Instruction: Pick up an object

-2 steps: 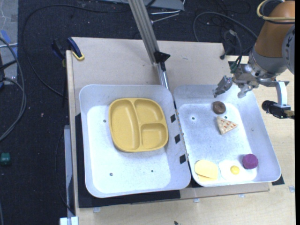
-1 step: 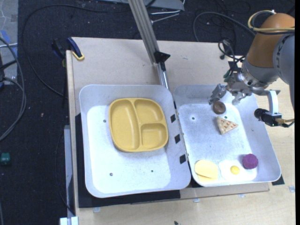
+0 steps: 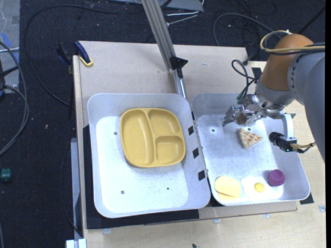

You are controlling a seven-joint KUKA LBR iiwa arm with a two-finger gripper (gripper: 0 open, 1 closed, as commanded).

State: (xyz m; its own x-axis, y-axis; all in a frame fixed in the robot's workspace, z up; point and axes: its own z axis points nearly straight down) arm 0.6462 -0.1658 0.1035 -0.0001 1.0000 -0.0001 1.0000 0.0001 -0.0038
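The bench [image 3: 129,66] bears two white bins: the left bin [image 3: 103,190] carries a yellow tray [image 3: 153,137] with compartments, the right bin [image 3: 217,154] holds food pieces. The arm [image 3: 297,71] puts its tool [image 3: 239,116] just above and left of a pizza slice [image 3: 250,138] (nothing seen between the tool's tips). Along the near edge lie a yellow chip [image 3: 227,186], a fried egg [image 3: 257,186] and a purple ball [image 3: 275,177].

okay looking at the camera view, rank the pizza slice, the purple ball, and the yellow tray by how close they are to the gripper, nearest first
1. Pizza slice, just below the gripper, right bin.
2. Purple ball, right bin's near corner.
3. Yellow tray, left bin.
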